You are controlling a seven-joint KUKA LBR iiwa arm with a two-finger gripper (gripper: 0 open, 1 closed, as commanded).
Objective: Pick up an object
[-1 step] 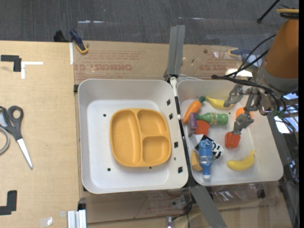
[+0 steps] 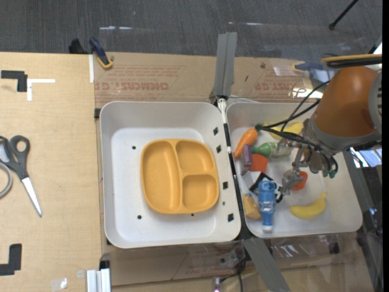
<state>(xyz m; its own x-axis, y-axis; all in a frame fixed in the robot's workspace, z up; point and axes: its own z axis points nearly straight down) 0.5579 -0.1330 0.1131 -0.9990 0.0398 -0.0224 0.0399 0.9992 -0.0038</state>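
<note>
A worktop covered in brown cardboard, seen from above at a slant, carries two shallow white bins set side by side.

Nearest the front edge, in the right bin, a blue spray bottle lies lengthwise by the bin's front left corner, with a small orange-yellow piece touching its left side. A yellow banana lies near the bin's front wall, to the right of the bottle.

Just behind the banana, the claw hangs low over the middle of the right bin, next to a small red item. Whether its prongs are apart or together cannot be told, and nothing is plainly seen between them. The arm, grey with a large orange band, reaches in from the right, trailing black cables.

Further back in the same bin sit a red-orange block, a purple item, a green item and an orange carrot, clustered toward the bin's left wall. A yellow object lies near the back, partly hidden by the arm.

The left bin holds a yellow divided plate with three compartments, resting near its middle.

On the worktop's left edge lie grey-handled scissors. At the back edge, a blue and orange clamp stands by the left bin's far corner.
</note>
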